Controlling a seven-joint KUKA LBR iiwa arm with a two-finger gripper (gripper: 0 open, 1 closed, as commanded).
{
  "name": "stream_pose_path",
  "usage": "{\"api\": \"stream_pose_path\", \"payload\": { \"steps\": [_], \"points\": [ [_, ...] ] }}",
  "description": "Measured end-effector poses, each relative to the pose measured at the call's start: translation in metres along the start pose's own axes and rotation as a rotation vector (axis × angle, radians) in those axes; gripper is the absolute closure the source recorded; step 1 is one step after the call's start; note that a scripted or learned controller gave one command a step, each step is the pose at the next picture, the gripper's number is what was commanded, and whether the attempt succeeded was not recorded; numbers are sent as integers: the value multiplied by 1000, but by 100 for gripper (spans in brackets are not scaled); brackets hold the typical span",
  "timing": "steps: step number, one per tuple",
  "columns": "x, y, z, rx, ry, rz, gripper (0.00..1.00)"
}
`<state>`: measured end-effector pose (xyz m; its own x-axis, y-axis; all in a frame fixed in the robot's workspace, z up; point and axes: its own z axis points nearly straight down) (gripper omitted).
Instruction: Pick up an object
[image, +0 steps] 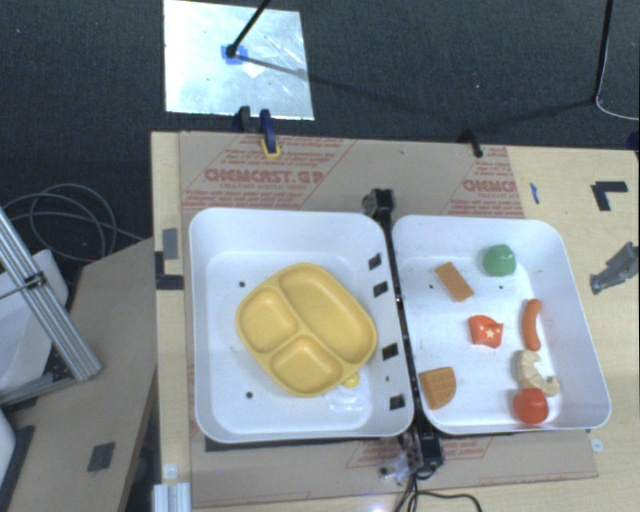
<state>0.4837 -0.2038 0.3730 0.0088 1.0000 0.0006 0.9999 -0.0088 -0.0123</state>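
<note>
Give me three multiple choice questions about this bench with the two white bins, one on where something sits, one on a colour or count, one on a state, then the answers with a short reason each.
1. Where does the yellow divided plate lie?
A. In the left bin
B. In the right bin
C. On the cardboard behind the bins

2. What colour is the round item at the far end of the right bin?
A. Blue
B. Green
C. Purple

3. How does the yellow divided plate stand?
A. Tipped on its edge against the bin wall
B. Flipped with its underside up
C. Flat, with its compartments facing up

Answers:
1 A, since the plate rests on the floor of the left bin.
2 B, the round item near the far wall is plainly green.
3 C, all three compartments show from above.
</note>
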Motion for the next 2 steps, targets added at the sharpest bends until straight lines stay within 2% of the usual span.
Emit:
{"api": "stream_pose_path", "payload": {
  "steps": [1, 2],
  "points": [
    [42, 2, -76, -22, -3, -17, 0],
    [40, 3, -84, -22, -4, -17, 100]
  ]
}}
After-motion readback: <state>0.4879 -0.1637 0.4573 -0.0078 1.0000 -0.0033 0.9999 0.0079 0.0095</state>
